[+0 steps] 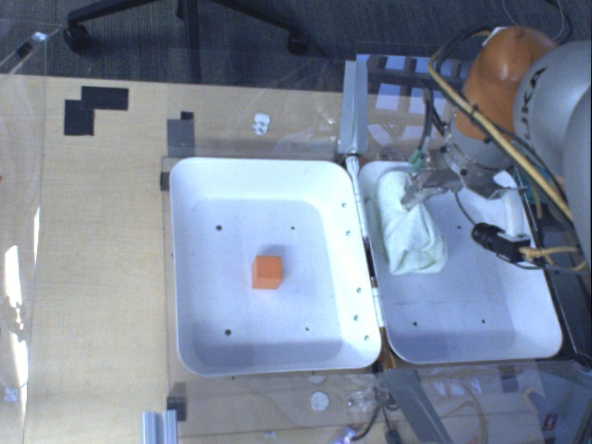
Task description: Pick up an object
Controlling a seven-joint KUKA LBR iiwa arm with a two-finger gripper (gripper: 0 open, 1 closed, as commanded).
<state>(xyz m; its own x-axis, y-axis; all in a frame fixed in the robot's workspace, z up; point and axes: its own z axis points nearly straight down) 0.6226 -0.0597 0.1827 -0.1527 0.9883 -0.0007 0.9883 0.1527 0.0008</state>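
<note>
Cloth (411,231) hangs pinched in the gripper (418,185) near the right bin's (481,340) top-left corner.
Lifting appears underway; next, raise it clear. An orange cube (267,272) sits mid left bin (213,340).

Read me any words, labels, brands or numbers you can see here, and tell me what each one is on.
"UK": part of a dark word running down the grey arm, cut off by the frame edge.
No lettering reads on the bins, the orange cube or the white cloth.
</note>
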